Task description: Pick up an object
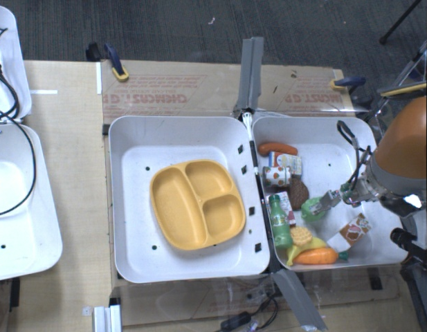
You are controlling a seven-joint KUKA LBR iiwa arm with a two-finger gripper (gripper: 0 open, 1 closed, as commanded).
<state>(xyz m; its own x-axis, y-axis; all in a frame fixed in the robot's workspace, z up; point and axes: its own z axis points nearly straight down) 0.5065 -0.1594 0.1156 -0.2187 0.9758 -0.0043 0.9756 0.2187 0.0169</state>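
My gripper (pixel 329 200) is low in the right bin (pixel 331 133), reaching in from the right. Its tip sits at the right edge of a round green object (pixel 311 209); whether it grips that object is unclear. Around it lie a brown lump (pixel 298 192), a green bottle (pixel 279 221), a corn cob (pixel 301 236), an orange carrot (pixel 315 256) and a small carton (pixel 355 230). Farther back are a red sausage (pixel 277 148) and a small printed can (pixel 279 170).
The left bin (pixel 130 151) holds a yellow three-compartment tray (pixel 197 204). A grey divider post (pixel 250 75) rises between the bins at the back. The arm's orange band (pixel 407 140) hangs over the right bin's right wall. White equipment with black cables stands at the far left (pixel 12 185).
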